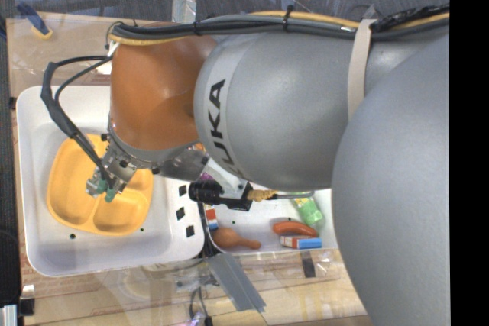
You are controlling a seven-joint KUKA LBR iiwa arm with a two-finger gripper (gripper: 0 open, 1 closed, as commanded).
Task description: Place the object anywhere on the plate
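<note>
Item: yellow plate [69, 187], lying in the left white bin [34, 240].
Hand [103, 187]: poised over the plate's centre; whether it is clenched on anything cannot be told.
Object: not identifiable at the hand; loose items, including an orange carrot-shaped piece [294, 227], lie in the right bin at 3 o'clock.
Step, judged: placing phase over the plate. Next move calls for a confirmed release, then a lift.

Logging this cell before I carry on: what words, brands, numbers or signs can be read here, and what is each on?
"UKA", black letters on the grey arm; the start of the brand name is hidden behind the orange band.
Small red and blue box in the right bin: any print is too small to read.
Nothing else legible.
</note>
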